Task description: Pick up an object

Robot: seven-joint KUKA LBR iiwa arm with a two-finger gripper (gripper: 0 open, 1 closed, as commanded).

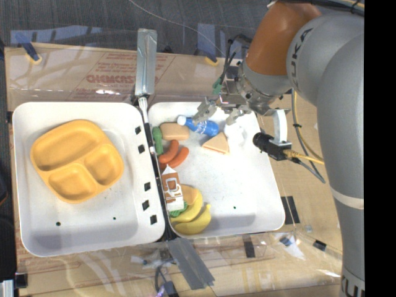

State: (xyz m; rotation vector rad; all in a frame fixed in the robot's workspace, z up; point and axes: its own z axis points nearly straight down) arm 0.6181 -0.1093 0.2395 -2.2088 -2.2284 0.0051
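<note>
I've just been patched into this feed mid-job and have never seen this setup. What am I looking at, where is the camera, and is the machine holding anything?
There is one picture, taken by a fixed camera above the bench, looking down at a slant. The big grey and orange shape at the right is a robot arm; its gripper hangs over the far edge of the right white bin.

The left bin holds a yellow divided tray. The right bin holds toy food: a blue bottle, a tan wedge, a bread-like piece, a sausage, a green item, a small carton and a banana.

The gripper's fingers are spread just above the bottle and wedge, with nothing between them, so nothing is held.
</note>
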